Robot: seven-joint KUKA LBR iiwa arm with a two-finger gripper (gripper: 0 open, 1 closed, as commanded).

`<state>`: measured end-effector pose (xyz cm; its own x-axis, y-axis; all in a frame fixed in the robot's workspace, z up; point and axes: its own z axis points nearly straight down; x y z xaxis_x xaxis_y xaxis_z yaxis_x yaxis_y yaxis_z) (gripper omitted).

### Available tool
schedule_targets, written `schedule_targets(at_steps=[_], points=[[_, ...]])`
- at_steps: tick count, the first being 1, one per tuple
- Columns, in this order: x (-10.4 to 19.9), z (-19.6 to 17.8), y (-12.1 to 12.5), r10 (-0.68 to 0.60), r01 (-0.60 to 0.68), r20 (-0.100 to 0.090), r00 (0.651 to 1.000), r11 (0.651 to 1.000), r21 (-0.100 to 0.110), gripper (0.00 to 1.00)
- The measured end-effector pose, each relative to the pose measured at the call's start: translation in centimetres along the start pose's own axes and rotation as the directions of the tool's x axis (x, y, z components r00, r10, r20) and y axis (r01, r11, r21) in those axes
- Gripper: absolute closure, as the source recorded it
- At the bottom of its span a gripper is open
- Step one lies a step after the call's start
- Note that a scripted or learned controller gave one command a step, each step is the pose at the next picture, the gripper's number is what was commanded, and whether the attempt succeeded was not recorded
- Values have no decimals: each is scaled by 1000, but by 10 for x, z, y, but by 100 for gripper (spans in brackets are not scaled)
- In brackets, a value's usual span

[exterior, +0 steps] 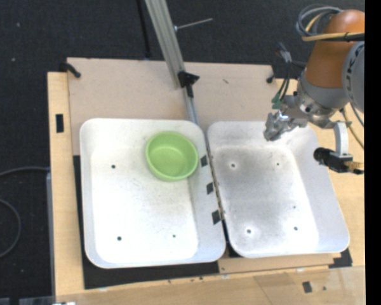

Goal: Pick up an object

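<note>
- Camera view looks down at a slant on a tan wooden bench (60,170) that carries 2 shallow white bins side by side, with dark floor around it.
- A paler board (127,88) lies under the far part of both bins, and black strips show along their near edges.
- The left bin (101,221) has a speckled floor with a few small dark dots.
- The right bin (305,234) is greyer and more scuffed across its middle.
- A slanted metal rail (162,27) runs from the top of the picture down to the gap between the 2 bins, ending at a black clamp (187,79).
- The green bowl (171,155) sits in the left bin, in its far right part, near the wall shared with the right bin.
- The bowl stands upright with its opening facing up; it is round, so it has no long axis to name.
- My gripper (276,129) hangs over the far edge of the right bin, well apart from the bowl.
- My fingers are too small and blurred here, so I cannot tell whether they are spread or closed.
- My grey arm (330,68) with its orange band enters from the right, cables looping above it.
</note>
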<state>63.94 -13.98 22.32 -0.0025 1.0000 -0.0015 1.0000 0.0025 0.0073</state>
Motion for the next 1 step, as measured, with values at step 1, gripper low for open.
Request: schedule_targets(at_steps=[1], points=[[-1,-18,1,-1,1,-1,1000,1000,3,100]])
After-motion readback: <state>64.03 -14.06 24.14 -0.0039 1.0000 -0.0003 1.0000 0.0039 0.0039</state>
